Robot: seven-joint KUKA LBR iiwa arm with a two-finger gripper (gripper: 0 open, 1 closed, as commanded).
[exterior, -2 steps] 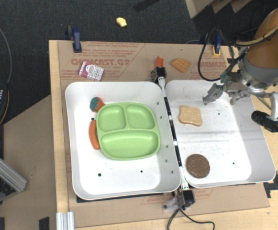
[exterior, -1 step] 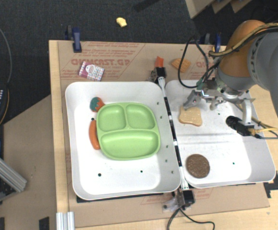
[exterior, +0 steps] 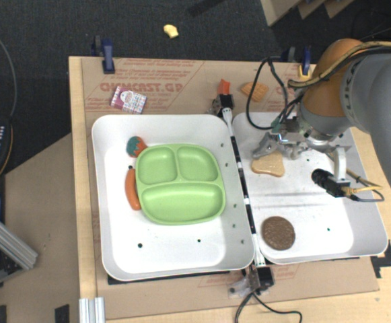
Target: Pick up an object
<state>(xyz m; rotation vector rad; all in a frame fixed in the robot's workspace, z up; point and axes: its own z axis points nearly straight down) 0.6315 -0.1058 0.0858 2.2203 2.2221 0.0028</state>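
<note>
In the right bin, a tan bread-shaped piece lies near the back left corner. My gripper hovers just behind and above it, pointing down, fingers spread, with nothing between them. A round brown cookie rests near the same bin's front left. The left bin holds a green divided plate, an orange sausage-shaped item along the plate's left side, and a small teal and orange object behind it.
The grey arm with its orange band covers the right bin's back right. On the bench behind the bins lie a patterned packet and a tan piece. Blue clamps grip the back edge.
</note>
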